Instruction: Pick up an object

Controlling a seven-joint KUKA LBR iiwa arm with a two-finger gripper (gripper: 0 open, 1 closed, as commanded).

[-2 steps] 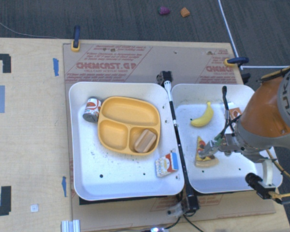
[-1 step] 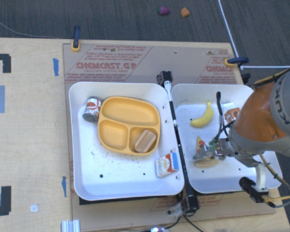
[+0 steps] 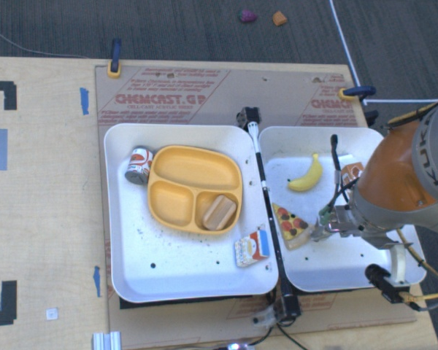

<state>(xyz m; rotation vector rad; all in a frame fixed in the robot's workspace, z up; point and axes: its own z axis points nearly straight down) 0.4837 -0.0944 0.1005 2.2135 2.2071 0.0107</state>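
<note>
In the right bin (image 3: 336, 268) a yellow banana (image 3: 307, 176) lies near the back. A pizza slice (image 3: 291, 226) rests against the bin's left wall. My gripper (image 3: 325, 224) is low over the right bin's floor, just right of the pizza slice and close to its edge. A small orange and white item (image 3: 351, 170) shows behind the arm's orange band (image 3: 394, 173). The left bin (image 3: 124, 254) holds a yellow divided plate (image 3: 193, 170) with a tan bread piece (image 3: 219, 212) in its front right compartment.
A crushed can (image 3: 139, 165) lies left of the plate. A small carton (image 3: 251, 248) sits at the left bin's front right. A black clamp (image 3: 248, 115) stands between the bins at the back. Two small items (image 3: 263, 17) lie on the floor beyond the bench.
</note>
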